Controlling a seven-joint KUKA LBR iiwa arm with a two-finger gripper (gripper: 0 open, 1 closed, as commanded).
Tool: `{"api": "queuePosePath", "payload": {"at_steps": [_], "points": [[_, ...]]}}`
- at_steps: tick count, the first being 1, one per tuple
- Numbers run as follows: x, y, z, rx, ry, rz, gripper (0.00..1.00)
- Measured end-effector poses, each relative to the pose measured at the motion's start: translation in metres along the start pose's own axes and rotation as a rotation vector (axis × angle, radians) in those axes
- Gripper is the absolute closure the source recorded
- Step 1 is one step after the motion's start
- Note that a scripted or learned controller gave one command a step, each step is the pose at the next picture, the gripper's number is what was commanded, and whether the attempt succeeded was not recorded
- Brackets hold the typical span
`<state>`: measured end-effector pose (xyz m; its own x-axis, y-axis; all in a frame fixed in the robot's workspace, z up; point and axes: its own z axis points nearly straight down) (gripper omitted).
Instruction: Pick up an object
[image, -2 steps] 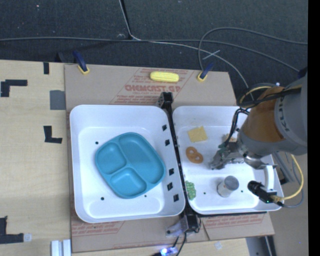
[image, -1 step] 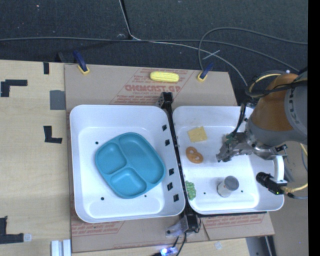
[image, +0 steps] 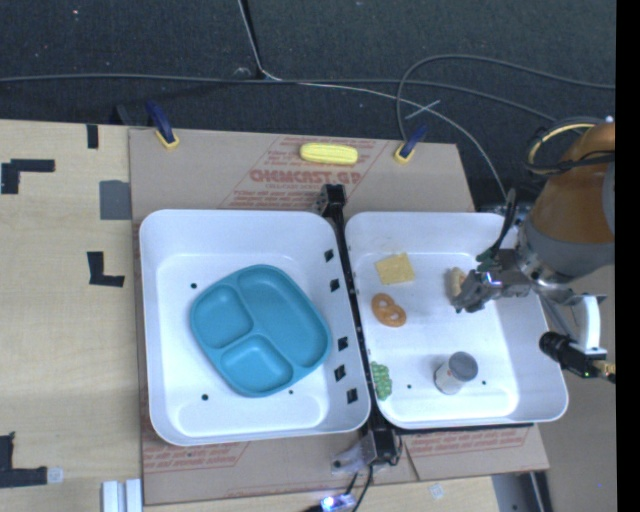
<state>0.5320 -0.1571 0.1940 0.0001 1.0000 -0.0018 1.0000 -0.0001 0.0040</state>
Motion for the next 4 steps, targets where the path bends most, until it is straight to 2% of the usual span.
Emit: {"api": "queuePosePath", "payload": {"at_steps": [1, 3, 4], "points": [[0.0, 0.001, -0.037, 0.001, 0.001, -0.001, 1.0], [0.116, 0.029, -0.048, 0.005, 0.004, -0.007, 1.0], [0.17, 0.042, -0.033, 0.007, 0.003, -0.006, 1.0]]}}
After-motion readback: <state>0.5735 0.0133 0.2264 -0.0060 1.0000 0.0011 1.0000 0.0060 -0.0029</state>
